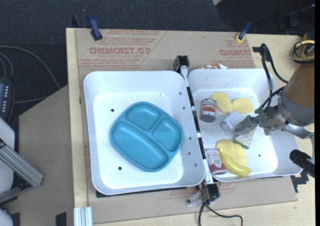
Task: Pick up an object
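Yellow toys (234,156) and can (208,110) crowd the gripper (246,126).

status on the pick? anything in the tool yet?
Done: the arm has reached into the right bin, and the tool sits low among the items. In hand: nothing I can confirm; its tip is by a small grey piece and a yellow toy, grasp unclear. Left: secure an object and lift. The blue divided plate lies in the left bin.

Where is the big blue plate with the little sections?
The blue divided plate lies flat in the middle of the left bin in the camera view, by itself. The small can and yellow toys are over in the right bin.
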`<state>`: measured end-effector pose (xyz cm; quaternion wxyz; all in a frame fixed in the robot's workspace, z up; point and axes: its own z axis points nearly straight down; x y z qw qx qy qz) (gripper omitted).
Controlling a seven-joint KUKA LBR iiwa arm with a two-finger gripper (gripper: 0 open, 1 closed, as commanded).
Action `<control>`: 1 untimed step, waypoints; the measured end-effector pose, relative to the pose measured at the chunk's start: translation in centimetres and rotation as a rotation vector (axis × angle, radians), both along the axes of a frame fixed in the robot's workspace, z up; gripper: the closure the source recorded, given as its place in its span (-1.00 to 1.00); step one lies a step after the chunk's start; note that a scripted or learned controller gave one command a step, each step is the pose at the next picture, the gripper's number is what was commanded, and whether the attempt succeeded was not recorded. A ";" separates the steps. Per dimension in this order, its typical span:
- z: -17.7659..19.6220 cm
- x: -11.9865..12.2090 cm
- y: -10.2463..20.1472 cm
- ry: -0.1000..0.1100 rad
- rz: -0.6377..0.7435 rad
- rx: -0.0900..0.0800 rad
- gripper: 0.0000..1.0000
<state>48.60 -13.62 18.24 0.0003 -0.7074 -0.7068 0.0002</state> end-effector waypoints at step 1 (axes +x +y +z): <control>-9.5 0.6 3.1 -0.008 0.000 -0.002 -1.00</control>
